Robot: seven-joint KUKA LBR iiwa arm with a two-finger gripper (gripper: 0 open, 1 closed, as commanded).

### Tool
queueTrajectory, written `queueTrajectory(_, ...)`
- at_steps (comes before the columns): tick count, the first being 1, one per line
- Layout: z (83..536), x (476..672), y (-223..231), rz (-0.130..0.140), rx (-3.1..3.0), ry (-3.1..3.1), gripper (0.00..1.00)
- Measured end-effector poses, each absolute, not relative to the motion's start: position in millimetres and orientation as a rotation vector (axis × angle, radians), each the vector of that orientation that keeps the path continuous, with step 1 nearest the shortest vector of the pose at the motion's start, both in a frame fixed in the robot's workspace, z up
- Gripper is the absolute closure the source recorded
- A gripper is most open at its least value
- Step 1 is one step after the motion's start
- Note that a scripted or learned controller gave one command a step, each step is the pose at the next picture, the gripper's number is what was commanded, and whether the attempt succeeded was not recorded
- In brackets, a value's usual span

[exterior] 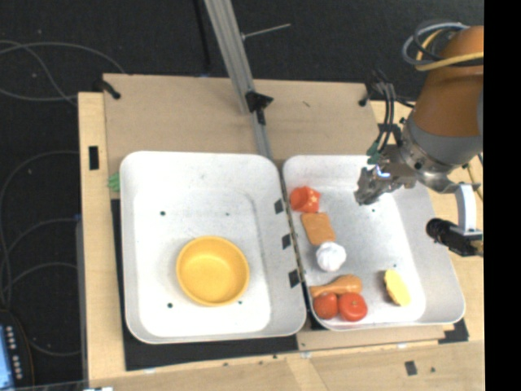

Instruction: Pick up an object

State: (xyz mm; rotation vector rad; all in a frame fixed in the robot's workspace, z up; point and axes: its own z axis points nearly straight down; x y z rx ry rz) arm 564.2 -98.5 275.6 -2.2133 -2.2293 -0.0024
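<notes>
Left bin (pixel 146 218): a yellow bowl (pixel 212 270), well left of the white ball (pixel 330 257). Right bin (pixel 423 243): red tomato (pixel 304 199) and orange block (pixel 318 228) just above the ball; carrot (pixel 336 286) and two red pieces (pixel 341 305) just below it; lemon (pixel 397 287) lower right. My gripper (pixel 371 188) hangs above and right of the ball, nothing in it; fingers' spread I cannot tell.

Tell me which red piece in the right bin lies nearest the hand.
The lone red piece at the bin's top left, closest to the hand; the other two red pieces sit at the bottom edge.
</notes>
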Motion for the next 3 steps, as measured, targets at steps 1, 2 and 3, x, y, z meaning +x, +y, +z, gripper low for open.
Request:
queueTrajectory(1, 279, 553.0, -47, -0.002, -2.217, -2.225, 1.0)
queueTrajectory(2, 279, 539.1, 6, -0.002, -2.217, -2.225, 1.0)
queueTrajectory(3, 258, 529.9, 51, 0.001, -2.215, -2.227, 1.0)
